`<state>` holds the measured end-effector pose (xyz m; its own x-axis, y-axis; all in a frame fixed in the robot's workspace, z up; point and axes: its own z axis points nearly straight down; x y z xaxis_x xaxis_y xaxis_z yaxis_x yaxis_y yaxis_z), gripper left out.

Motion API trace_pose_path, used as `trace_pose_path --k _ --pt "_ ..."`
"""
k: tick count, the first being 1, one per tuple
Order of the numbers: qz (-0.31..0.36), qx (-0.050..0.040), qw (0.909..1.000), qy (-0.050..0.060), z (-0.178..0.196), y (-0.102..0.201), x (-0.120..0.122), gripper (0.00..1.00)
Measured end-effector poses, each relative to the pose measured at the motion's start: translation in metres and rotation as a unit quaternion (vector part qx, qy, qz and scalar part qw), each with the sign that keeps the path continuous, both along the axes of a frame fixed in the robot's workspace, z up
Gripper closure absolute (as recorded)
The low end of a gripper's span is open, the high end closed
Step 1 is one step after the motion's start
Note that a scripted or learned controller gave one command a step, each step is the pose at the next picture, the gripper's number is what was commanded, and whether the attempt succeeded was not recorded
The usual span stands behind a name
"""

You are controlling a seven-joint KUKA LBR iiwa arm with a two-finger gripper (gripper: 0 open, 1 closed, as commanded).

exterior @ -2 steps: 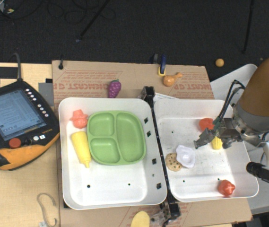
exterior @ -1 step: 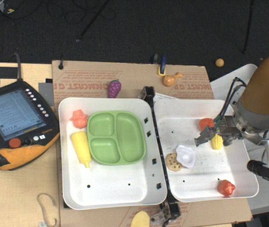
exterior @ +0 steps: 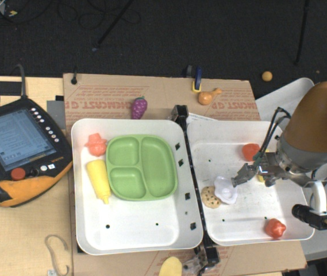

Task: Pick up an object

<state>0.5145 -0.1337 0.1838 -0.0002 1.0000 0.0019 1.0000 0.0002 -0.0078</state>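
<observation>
My gripper [exterior: 245, 175] hangs low over the middle of the right bin [exterior: 238, 234], reaching in from the right. Just to its lower left lies a pale translucent object [exterior: 226, 191], close to the gripper tip; contact is unclear. A round cookie [exterior: 210, 198] lies beside that object near the bin's left wall. A red-orange object [exterior: 250, 152] sits behind the gripper. Near the front right corner rests a red strawberry-like piece [exterior: 276, 227]. A small yellow bit [exterior: 261, 177] peeks out under the wrist.
The left bin [exterior: 129, 234] holds a green divided plate [exterior: 141, 167], a yellow bottle [exterior: 99, 180] and a pink-red toy [exterior: 96, 145]. Purple grapes [exterior: 139, 107] and an orange gourd [exterior: 208, 96] lie on the cardboard behind. A control pendant [exterior: 19, 148] sits far left.
</observation>
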Motion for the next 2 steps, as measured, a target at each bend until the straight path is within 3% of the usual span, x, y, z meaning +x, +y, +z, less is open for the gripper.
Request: trace_pose_path --k 2 --pt "0.000 0.0008 1.0000 -0.003 -0.095 0.003 -0.004 0.00"
